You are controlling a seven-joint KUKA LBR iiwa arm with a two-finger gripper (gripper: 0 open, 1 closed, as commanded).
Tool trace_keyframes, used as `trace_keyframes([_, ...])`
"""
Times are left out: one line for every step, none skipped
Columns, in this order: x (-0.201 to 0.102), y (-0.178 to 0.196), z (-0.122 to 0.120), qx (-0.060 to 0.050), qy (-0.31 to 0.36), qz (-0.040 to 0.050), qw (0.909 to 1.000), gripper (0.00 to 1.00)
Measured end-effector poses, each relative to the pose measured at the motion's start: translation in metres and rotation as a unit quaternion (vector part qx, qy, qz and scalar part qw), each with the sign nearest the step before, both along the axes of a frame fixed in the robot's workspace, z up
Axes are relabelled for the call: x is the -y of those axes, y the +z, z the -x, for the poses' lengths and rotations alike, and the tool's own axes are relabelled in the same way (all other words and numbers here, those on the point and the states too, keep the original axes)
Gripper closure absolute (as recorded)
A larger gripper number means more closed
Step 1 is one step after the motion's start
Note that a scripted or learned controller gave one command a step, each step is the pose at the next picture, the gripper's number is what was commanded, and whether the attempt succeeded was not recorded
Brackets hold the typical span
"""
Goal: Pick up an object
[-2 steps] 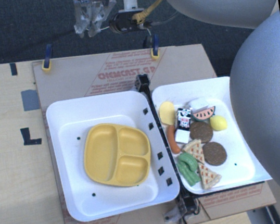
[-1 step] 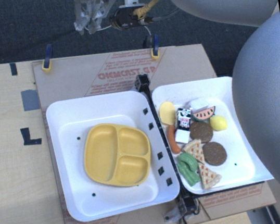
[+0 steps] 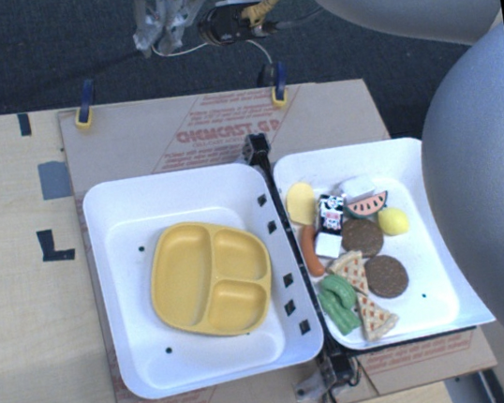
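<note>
Nearest, at the front of the right bin [image 3: 440, 308], a pizza slice [image 3: 378, 320] lies just beside a green toy vegetable [image 3: 337, 306]. A brown round biscuit [image 3: 386, 276] sits just behind the pizza. A little farther back lie a tan wedge [image 3: 349, 271], a second brown biscuit [image 3: 362, 237], a white block [image 3: 328, 245] and an orange carrot-like stick [image 3: 312, 255] along the bin's left wall. A lemon [image 3: 393, 221] rests near that second biscuit, on its right. At the back of this pile are a watermelon slice [image 3: 367, 203], a small black-and-white carton [image 3: 331, 214] and a pale yellow piece [image 3: 301, 203]. None of these toy foods is lifted; all lie in the right bin. The left bin [image 3: 115, 265], touching the right one along a black clipped seam, holds a yellow divided plate [image 3: 212, 276] near its middle. Both bins sit on a cardboard sheet [image 3: 175, 137] with red print, fixed at its far edge by a yellow clamp [image 3: 84, 116] and a blue clamp [image 3: 280, 96], on the wooden bench [image 3: 22, 308]. Farthest off, past the bench's far edge and well apart from the bins, the jaws hang over dark floor; whether they are released or clenched I cannot tell. The grey arm [image 3: 492, 158] fills the right side.
</note>
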State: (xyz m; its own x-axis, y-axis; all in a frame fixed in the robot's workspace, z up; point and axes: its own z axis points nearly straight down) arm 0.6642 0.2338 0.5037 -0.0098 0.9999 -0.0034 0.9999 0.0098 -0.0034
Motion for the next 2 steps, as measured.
trace_keyframes([0.006,-0.143,-0.002,-0.007,-0.005,0.0019,1.0,1.0])
trace_keyframes([0.0,-0.027,-0.004,0.007,-0.003,-0.0038,1.0,1.0])
